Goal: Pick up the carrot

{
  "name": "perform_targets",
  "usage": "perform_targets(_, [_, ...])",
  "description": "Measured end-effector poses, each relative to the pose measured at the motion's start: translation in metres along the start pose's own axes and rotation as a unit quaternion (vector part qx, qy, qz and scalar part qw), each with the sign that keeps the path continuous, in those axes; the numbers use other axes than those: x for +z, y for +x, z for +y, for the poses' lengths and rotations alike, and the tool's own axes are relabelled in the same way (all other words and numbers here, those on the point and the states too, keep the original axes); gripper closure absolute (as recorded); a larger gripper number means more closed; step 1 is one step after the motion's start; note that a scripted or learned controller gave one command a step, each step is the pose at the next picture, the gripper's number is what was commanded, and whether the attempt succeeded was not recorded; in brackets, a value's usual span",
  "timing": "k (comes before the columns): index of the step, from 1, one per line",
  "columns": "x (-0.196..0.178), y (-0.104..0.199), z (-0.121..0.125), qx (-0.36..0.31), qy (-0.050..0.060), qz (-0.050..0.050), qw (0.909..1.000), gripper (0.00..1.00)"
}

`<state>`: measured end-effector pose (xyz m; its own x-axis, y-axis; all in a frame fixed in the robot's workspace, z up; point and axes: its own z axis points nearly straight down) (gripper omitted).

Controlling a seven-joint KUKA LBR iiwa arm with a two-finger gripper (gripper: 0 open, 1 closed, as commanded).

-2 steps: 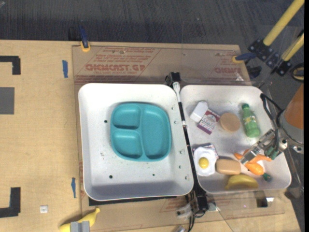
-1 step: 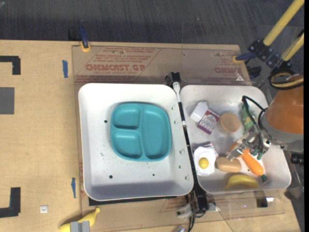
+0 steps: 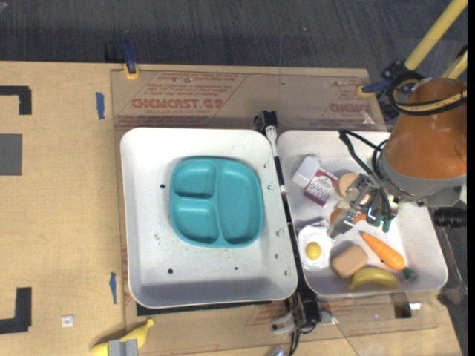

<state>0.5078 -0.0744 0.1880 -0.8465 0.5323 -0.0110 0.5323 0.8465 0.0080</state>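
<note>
Nearest the camera in the right bin [image 3: 438, 269] lies one banana [image 3: 373, 278], with one tan bread-like piece [image 3: 349, 259] touching it on the left and one fried egg [image 3: 314, 250] further left against the bin's wall. The carrot [image 3: 384, 250] lies just beyond the banana, slanting from upper left to lower right, its green stub at the near right end. Just above its orange tip hangs the gripper [image 3: 355, 215], fingers pointing down and left; they look spread a little with nothing between them, though the clutter there makes this hard to read. Beyond it sit one purple-and-white packet [image 3: 317, 182] and one round pale item [image 3: 346, 182], partly hidden. In the left bin [image 3: 141, 199] rests one teal divided plate [image 3: 217, 202], alone. My judgement of the risks: the gripper stands over the carrot's thin tip rather than its thick middle, so a closure there could squeeze the taper and let it slip out; the banana and bread crowd the carrot's near side, so a finger coming down could strike one of them or nip it along with the carrot.
</note>
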Motion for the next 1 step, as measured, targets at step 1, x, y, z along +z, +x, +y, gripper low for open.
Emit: perform_targets(1, [-0.0082, -0.0015, -0.0001, 0.002, -0.001, -0.003, 1.0, 1.0])
